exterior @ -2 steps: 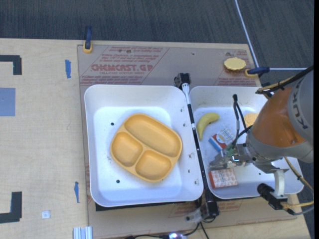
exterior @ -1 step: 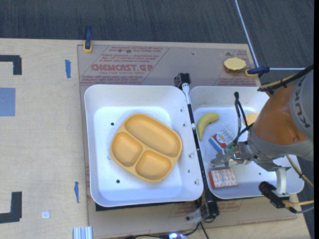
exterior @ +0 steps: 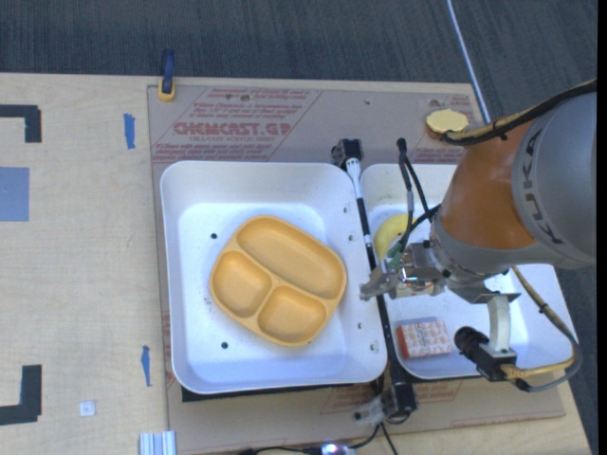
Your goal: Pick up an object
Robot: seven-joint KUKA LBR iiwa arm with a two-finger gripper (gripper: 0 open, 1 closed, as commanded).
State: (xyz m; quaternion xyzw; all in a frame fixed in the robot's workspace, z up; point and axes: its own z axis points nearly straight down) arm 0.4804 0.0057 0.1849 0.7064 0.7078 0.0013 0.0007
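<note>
Arm over the right bin, nothing seen in the grasp.
Gripper [exterior: 387, 282] sits low by the right bin's [exterior: 555, 282] left wall, next to the divider between bins; can't tell how the fingers stand, wrist and cables cover them. Yellow object [exterior: 389, 233] lies near that bin's left wall, just above the gripper. Small red-and-white box [exterior: 423, 337] sits by the bin's front edge. Left bin [exterior: 185, 254] carries a yellow three-compartment plate [exterior: 278, 280] in its middle.

Bright, even overhead light, soft shadows, sharp focus throughout.
</note>
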